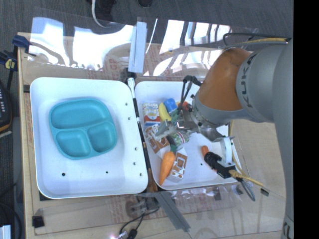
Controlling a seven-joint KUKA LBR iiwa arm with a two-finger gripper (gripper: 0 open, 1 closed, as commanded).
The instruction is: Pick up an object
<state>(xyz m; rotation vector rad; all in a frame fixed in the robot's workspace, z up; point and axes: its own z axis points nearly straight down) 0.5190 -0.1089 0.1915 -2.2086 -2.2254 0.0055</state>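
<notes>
Camera view: two white bins on a wooden bench, left bin (45, 173) bearing a teal divided tray (82, 127), right bin (199, 183) cluttered with a carrot (166, 167) and packets, grey-orange arm (234, 86) bent low over them, gripper (172, 128) state impossible to tell, labels unreadable.

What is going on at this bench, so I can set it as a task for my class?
A grey and orange robot arm reaches in from the right, its claw low among a pile of small items in the right bin. An orange carrot and small packets lie near it. Whether it holds anything is unclear. The left bin holds a blue divided tray.
</notes>
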